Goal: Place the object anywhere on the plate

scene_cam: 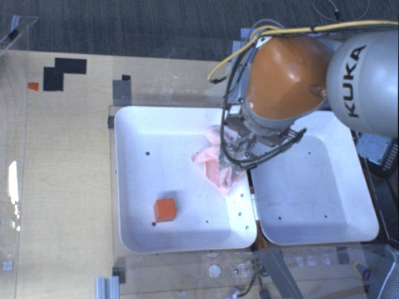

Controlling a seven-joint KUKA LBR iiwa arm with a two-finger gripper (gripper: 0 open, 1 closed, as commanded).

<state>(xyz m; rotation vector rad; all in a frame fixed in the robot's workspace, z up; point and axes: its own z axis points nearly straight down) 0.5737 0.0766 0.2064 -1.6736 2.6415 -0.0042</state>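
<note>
Orange cube-shaped block (pixel 165 210) lies in the left white bin (pixel 134 167), well apart from the gripper (pixel 232 156). That gripper hangs over a crumpled pink cloth (pixel 215 167); its grip cannot be told.

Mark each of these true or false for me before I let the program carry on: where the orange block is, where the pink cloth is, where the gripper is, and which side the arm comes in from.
1. The orange block lies in the left bin. True.
2. The pink cloth lies in the right bin. False: it is in the left bin, near the edge shared with the right bin.
3. The gripper is directly over the orange block. False: it is at the pink cloth, apart from the block.
4. The arm reaches in from the view's right. True.
5. The block and cloth touch. False: bare bin floor separates them.
</note>
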